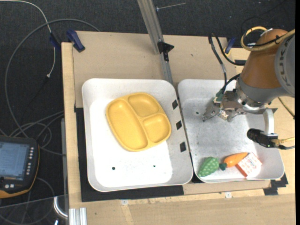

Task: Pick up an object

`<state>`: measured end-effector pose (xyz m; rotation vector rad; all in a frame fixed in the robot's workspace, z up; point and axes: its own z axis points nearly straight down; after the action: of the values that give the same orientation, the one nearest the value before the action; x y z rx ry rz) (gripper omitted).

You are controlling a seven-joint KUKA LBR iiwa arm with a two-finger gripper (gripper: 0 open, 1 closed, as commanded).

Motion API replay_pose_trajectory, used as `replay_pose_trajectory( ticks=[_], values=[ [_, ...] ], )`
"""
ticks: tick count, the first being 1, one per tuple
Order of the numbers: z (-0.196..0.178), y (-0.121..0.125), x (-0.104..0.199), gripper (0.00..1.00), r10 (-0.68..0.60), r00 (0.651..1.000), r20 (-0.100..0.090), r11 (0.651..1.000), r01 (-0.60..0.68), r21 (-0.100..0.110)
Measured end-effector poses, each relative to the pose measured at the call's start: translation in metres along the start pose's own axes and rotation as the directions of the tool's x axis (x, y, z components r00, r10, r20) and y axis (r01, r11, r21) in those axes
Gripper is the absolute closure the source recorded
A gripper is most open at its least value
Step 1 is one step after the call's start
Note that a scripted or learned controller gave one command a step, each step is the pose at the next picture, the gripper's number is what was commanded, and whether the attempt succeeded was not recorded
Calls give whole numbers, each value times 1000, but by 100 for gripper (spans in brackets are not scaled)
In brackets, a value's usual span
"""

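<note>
The gripper hangs over the right bin, jaws spread and holding nothing. The carrot lies near the bin's front, between broccoli and a box. It looks light, stiff and smooth; grip across its middle.

I can't read any text here; the small box in the right bin has print too blurred to read.
</note>
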<state>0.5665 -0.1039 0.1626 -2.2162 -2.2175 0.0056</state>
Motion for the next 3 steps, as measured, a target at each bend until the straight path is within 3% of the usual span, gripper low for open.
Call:
replay_pose_trajectory(
  ticks=[2, 3],
  values=[
    [72, -3, 6, 0, 0, 1000, 0, 1000, 0, -1],
    [59, -1, 7, 100, 0, 1000, 0, 1000, 0, -7]
  ],
)
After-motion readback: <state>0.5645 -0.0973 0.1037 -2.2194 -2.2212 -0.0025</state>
